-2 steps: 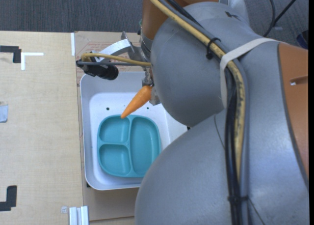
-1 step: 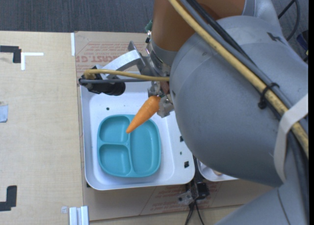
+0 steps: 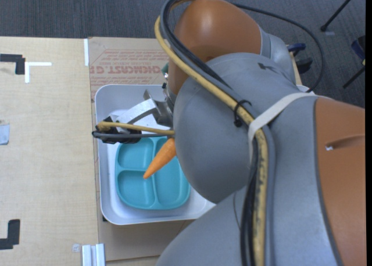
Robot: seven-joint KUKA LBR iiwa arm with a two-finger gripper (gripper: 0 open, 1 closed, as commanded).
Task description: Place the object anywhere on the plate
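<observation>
An orange carrot lies slantwise over the blue divided plate, its thin tip pointing to the lower left across the plate's dividing ridge. Its thick upper end runs under the arm's grey body, so I cannot tell whether it rests on the plate or is held. The plate sits in the left white bin. My gripper shows only as grey metal parts at the bin's back, just above the carrot's hidden end. The arm covers the rest of it.
The large grey and orange arm blocks the whole right side, including the other bin. A cardboard sheet with red print lies behind the bin. Pale wooden bench stretches to the left.
</observation>
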